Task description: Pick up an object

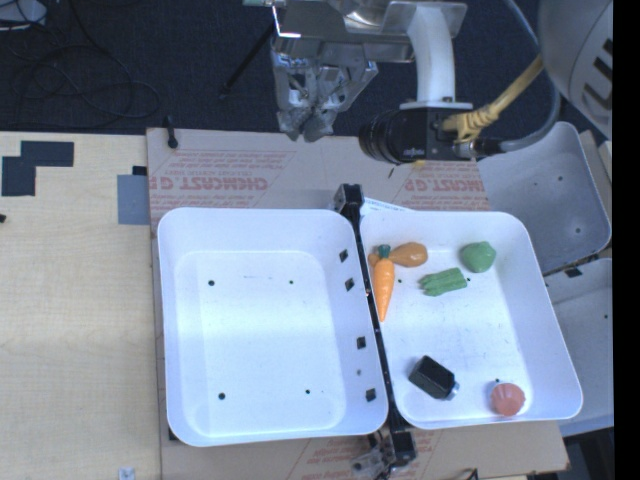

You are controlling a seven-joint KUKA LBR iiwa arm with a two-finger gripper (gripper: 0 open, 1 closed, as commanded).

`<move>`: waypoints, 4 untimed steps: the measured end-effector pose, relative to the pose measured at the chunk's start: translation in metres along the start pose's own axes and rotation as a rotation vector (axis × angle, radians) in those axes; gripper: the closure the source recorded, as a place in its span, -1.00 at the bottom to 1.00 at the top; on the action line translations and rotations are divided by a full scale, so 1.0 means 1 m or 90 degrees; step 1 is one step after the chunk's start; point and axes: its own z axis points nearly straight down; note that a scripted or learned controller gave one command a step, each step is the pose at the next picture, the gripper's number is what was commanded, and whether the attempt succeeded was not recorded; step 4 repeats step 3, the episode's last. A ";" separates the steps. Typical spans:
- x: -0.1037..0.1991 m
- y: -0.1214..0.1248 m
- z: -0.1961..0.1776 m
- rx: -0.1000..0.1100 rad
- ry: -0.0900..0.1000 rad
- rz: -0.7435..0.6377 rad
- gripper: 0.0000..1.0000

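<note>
My gripper [311, 120] hangs high above the back edge of the bench, behind both bins, with nothing visible between its fingers. In the right bin [545, 338] lie an orange carrot [383, 283] against the left wall, an orange-yellow piece [409, 255] beside it, a green pod-like piece [442, 282], a round green piece [478, 256], a black block [433, 377] and a pinkish-red ball [507, 399] at the front right corner.
The left bin [185, 328] sits beside the right one, joined by a black divider with clips [362, 298]. Both rest on a cardboard sheet [220, 173]. A grey curved plate [560, 198] lies to the right of the bins.
</note>
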 end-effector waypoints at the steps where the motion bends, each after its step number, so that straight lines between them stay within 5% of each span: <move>1: 0.001 -0.001 -0.009 0.003 -0.001 -0.002 1.00; 4: 0.003 -0.001 -0.027 0.007 -0.003 -0.006 1.00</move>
